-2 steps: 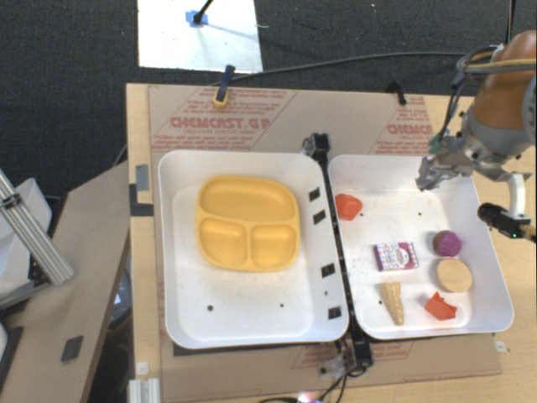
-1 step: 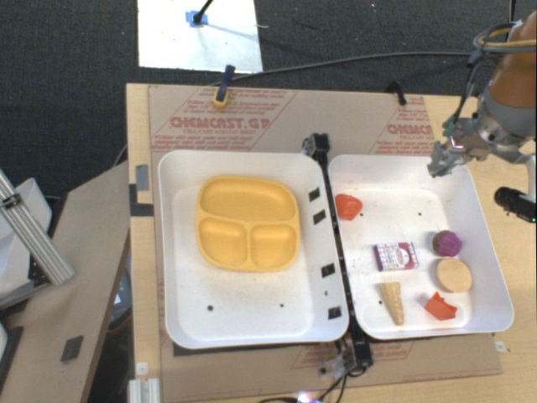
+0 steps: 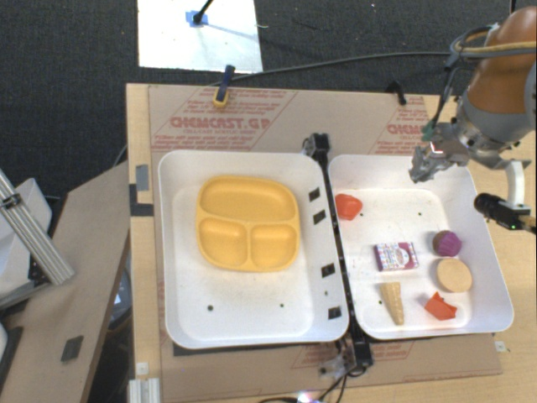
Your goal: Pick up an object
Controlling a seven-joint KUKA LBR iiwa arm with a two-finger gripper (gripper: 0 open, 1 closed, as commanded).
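Hovering at the frame's upper right, the gripper [image 3: 422,170] holds nothing visible, finger spread untellable; the nearest object, the red piece [image 3: 348,206], lies lower-left of it.

Showing a wooden bench [image 3: 143,250], carrying a brown printed sheet [image 3: 252,116], maybe cardboard. Lying on the sheet, side by side and touching: a left white bin [image 3: 180,309] and a right white bin [image 3: 495,309].
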